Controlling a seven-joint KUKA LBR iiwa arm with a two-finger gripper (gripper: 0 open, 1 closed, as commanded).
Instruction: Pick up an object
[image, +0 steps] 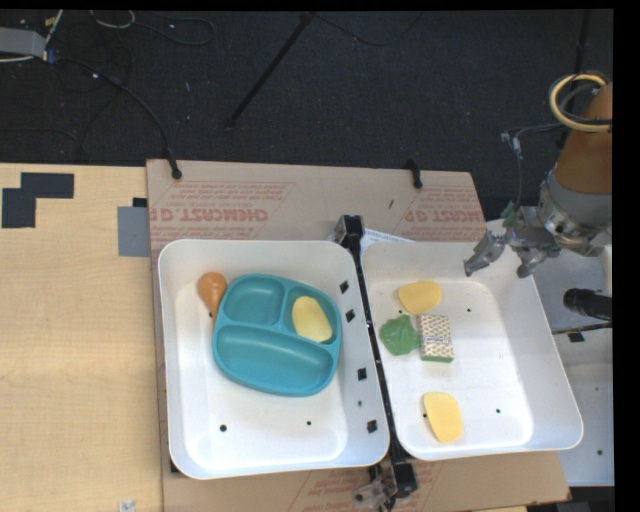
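Yellow, light-looking lump lies in the right bin, nearest the pincer, which hangs spread with nothing between its fingers at the bin's far corner; probably best gripped across its narrow sides.

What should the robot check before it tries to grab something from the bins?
1. Hand above the right bin's far corner, holding nothing: ok.
2. Hand over a target: not ok, it is off to the side.
3. Yellow piece near the front lies alone, easy to grab: ok.
4. Green piece and patterned block touch, harder to separate: not ok.
5. Yellow piece sits in the blue tray, left bin: far from hand, not ok.
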